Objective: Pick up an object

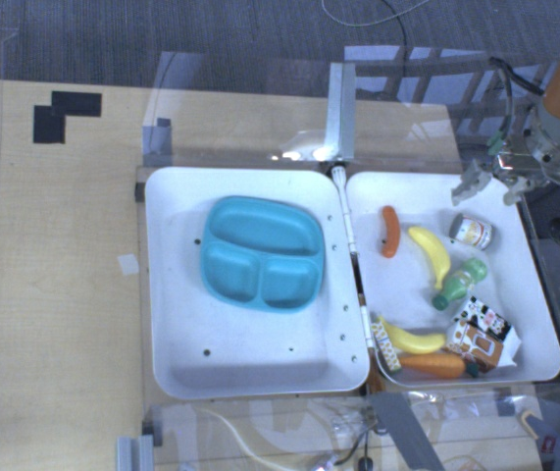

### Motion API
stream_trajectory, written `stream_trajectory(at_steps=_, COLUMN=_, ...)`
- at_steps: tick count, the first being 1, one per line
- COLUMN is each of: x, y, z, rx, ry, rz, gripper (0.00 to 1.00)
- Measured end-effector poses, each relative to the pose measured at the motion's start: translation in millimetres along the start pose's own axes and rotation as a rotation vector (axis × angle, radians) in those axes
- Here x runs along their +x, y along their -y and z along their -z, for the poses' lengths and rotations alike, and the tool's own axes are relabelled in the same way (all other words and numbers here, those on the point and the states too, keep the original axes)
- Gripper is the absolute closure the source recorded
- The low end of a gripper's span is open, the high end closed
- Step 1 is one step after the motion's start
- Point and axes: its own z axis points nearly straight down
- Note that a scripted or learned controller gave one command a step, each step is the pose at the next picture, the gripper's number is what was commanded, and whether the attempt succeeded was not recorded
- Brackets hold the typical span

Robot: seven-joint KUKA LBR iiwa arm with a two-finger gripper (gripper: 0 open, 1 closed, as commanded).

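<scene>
My hand (487, 180) hangs spread and empty over the right bin's (544, 361) far right corner. The small can (472, 232) lies just below it toward the camera, on its side, long axis across the bin. Bin floor around the can is bare; banana (432, 251) nearby.

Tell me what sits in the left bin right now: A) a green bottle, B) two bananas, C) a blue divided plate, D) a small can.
C: the blue divided plate lies alone in the left bin, while the bananas, bottle and can are in the right bin.
</scene>
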Motion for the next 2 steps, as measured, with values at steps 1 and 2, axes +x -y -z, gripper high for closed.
stream_trajectory(at_steps=1, x=42.4, y=14.9, z=-135.6, rx=-0.002, ry=0.000, rz=0.116, gripper=0.00)
stream_trajectory(at_steps=2, x=42.2, y=13.1, z=-124.0, rx=-0.007, ry=0.001, rz=0.116, gripper=1.00)
